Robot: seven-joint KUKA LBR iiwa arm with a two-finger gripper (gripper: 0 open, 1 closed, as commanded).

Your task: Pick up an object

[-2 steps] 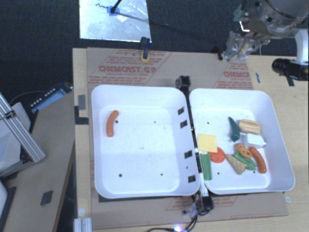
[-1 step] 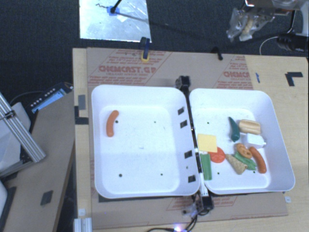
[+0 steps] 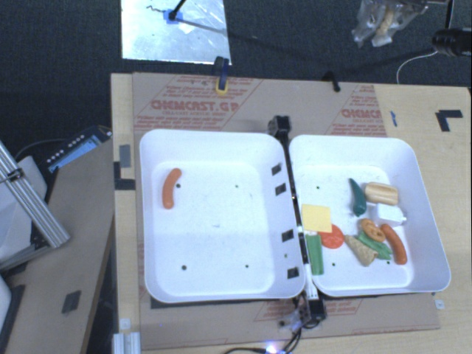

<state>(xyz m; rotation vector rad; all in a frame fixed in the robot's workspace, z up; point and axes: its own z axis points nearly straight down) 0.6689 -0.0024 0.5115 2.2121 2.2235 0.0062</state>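
Observation:
My gripper (image 3: pixel 375 26) hangs at the top right of the camera view, beyond the bench's far edge and well away from both bins. A pale tan patch shows at its tip, too blurred to identify. The right bin (image 3: pixel 413 162) holds several toy foods: a bread roll (image 3: pixel 381 192), a teal pepper (image 3: pixel 357 196), a white block (image 3: pixel 390 214), a yellow cheese square (image 3: pixel 317 217), a red slice (image 3: pixel 332 237), a green strip (image 3: pixel 315 253), a pretzel (image 3: pixel 371 231) and an orange sausage (image 3: pixel 394 244). One orange sausage (image 3: pixel 170 188) lies alone in the left bin (image 3: pixel 221 142).
A hinge-like black divider (image 3: pixel 290 212) runs between the bins. A yellow clip (image 3: pixel 221 85) sits on the cardboard behind the left bin. A shiny sheet (image 3: pixel 174 19) lies on the dark floor beyond. A metal frame (image 3: pixel 29 205) stands at the left.

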